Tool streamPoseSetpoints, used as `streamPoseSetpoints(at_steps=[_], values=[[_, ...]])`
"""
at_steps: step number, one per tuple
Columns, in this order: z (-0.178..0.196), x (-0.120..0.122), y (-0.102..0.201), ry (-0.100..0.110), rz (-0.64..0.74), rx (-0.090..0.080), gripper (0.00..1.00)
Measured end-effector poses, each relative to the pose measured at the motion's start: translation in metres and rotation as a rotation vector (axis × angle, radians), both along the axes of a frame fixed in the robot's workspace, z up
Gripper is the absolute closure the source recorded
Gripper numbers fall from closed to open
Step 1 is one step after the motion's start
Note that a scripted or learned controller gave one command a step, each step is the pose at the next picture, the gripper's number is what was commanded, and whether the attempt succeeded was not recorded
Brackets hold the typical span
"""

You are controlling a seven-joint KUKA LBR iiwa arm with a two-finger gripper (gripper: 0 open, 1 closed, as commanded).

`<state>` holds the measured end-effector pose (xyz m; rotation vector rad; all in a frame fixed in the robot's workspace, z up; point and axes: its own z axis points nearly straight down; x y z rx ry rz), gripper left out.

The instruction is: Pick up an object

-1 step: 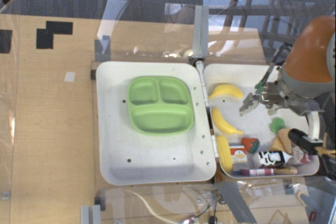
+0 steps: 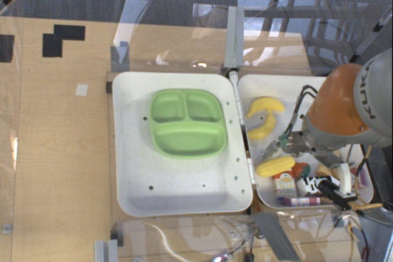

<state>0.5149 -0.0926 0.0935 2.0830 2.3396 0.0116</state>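
Tan wood desk (image 2: 55,150) takes up the whole 9 o'clock side, with black square marks at its 10 o'clock corner. Two shallow white bins sit on it side by side, touching along a centre seam. Left bin (image 2: 135,187) is the bigger visible one, centre of view, holding a green divided plate (image 2: 187,123) flat, two small compartments at its 12 o'clock side and one wide one at 6 o'clock. Right bin (image 2: 255,90) at 3 o'clock, partly covered by the arm. Grey arm (image 2: 377,98) with orange band (image 2: 336,104) comes in from 3 o'clock, wrist over the right bin's middle. Hand (image 2: 287,143) sits low at the end of the wrist, pointing toward 9 o'clock, just above the corn cob; cannot tell from this view whether it is apart or together, and nothing visibly clamped in it. Objects to pick are all in the right bin: yellow banana (image 2: 264,116) at the bin's 10 o'clock, near the seam; yellow corn cob (image 2: 275,165) at the bin's 7 o'clock, lying tilted; small red-and-white carton (image 2: 284,184) just below the cob at 6 o'clock; purple marker (image 2: 305,200) along the bin's 6 o'clock wall; black-and-white piece (image 2: 319,184) beside the carton toward 3 o'clock, too small to identify.
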Motion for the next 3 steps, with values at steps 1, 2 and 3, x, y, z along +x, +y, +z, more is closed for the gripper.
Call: streamPoseSetpoints(at_steps=[1, 2, 3], values=[[-0.002, 0.085, -0.008, -0.006, 0.301, -0.004, 0.00], [-0.004, 0.138, -0.002, 0.005, 0.385, -0.005, 0.00], [0.009, 0.141, 0.000, -0.003, 0.384, -0.005, 1.00]])
